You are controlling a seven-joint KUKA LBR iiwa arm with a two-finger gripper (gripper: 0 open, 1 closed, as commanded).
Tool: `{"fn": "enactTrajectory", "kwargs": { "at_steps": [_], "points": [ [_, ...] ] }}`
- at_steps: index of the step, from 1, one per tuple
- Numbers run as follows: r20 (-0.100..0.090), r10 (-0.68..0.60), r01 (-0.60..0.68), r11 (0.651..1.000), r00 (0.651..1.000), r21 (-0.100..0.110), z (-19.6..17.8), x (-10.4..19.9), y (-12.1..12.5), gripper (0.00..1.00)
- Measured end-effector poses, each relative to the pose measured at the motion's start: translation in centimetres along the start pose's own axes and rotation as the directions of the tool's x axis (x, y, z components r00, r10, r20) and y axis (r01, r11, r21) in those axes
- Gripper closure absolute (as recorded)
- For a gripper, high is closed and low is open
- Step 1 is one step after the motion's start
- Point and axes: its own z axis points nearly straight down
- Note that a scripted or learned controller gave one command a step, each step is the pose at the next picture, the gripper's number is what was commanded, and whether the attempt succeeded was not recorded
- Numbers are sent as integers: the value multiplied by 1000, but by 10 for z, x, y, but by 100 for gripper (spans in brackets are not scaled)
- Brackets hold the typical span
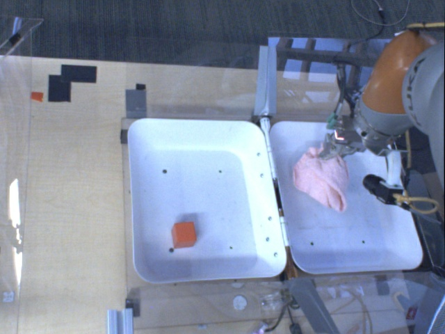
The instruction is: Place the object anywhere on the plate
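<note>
While my pincer [336, 142] hangs over the right bin [389, 252], it meets the far end of the pink cloth [321, 178].
Whether its fingers are spread or closed on the cloth I cannot tell; the cloth lies crumpled in the far left part of that bin. An orange block [184, 234] sits near-centre in the left bin [149, 152].

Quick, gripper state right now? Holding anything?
Gripper: at the top edge of the pink cloth in the right bin; open or shut cannot be told, no hold confirmed.
</note>
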Motion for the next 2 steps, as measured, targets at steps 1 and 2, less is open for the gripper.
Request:
{"fn": "enactTrajectory", "kwargs": {
  "at_steps": [1, 2],
  "points": [
    [0, -9, 9, 1000, 1000, -4, -53, 2, 3, 100],
    [0, -404, 404, 915, 915, -3, -65, 51, -11, 100]
  ]
}}
